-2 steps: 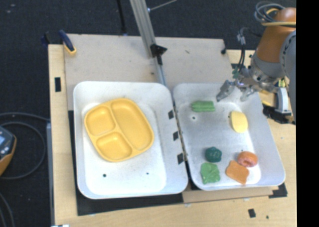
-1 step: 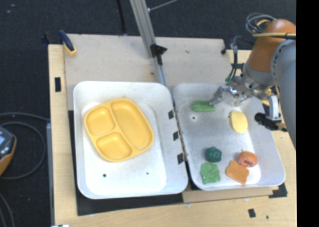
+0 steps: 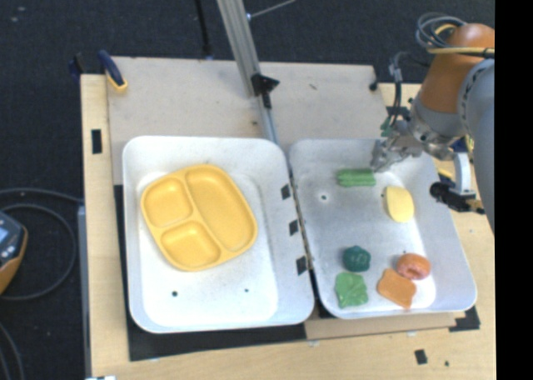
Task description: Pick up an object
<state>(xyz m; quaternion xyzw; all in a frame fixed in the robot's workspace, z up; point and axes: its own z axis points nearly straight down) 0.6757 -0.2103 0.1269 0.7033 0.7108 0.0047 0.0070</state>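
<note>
Gripper (image 3: 385,156), grip unreadable, hangs over six objects: one green stick (image 3: 356,177); one yellow tray (image 3: 197,217).

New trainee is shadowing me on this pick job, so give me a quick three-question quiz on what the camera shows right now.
1. True or false: the yellow divided tray lies in the right bin.
2. Which item lies nearest the tool? A) the orange block B) the green stick C) the dark green lump
3. Fill in: the pale yellow oval lies in the ____ bin.

Key:
1. False. It lies in the left bin.
2. B. The green stick lies just below the tool, at the far end of the right bin.
3. Right.
</note>
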